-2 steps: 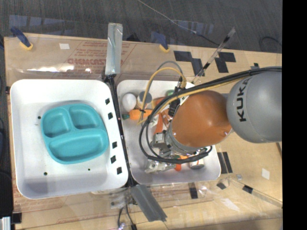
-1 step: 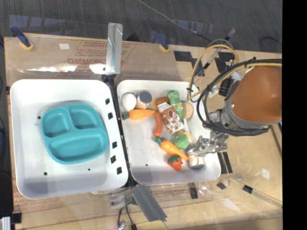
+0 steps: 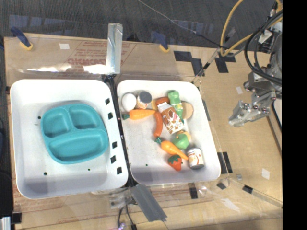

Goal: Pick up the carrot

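An orange carrot (image 3: pixel 140 114) with a small green stub at its left end lies flat near the left wall of the right bin (image 3: pixel 144 169). It sits just below a white egg (image 3: pixel 128 100) and a small round can (image 3: pixel 144 99). A second orange carrot-like piece (image 3: pixel 172 149) lies lower in the same bin, beside a green round fruit (image 3: pixel 182 140). My gripper (image 3: pixel 241 115) hangs over the bare bench to the right of the right bin, well away from the carrot, with nothing seen in it.
The right bin also holds a curved orange-red piece (image 3: pixel 158 124), a printed carton (image 3: pixel 171 119), a green bottle (image 3: pixel 174 99), a red pepper (image 3: pixel 175 162) and a small tin (image 3: pixel 194 158). The left bin (image 3: pixel 24 176) holds a teal divided plate (image 3: pixel 73 132). Cables (image 3: pixel 240 13) hang at the upper right.
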Controlling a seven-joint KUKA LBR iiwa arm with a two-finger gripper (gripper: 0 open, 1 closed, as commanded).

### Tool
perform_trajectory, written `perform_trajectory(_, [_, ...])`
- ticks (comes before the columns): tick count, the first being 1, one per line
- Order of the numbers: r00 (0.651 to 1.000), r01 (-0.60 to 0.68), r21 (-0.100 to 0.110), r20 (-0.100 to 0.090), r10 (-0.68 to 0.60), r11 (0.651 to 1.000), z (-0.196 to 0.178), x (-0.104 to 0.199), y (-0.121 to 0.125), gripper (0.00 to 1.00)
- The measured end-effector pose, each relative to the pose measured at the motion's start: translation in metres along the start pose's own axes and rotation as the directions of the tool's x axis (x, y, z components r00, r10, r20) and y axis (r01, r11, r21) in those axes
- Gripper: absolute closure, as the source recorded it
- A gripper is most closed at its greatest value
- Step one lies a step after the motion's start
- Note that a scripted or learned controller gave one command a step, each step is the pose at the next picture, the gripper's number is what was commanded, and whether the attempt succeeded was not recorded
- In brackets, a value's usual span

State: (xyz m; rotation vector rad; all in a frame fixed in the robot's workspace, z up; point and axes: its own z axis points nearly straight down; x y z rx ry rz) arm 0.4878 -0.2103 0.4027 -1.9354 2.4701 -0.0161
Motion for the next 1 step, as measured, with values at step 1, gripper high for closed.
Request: perform_trajectory(1, [0.986, 0.166, -0.014, 0.006, -0.166, 0.986, 0.0231, -0.0045, -0.0184, 1.00])
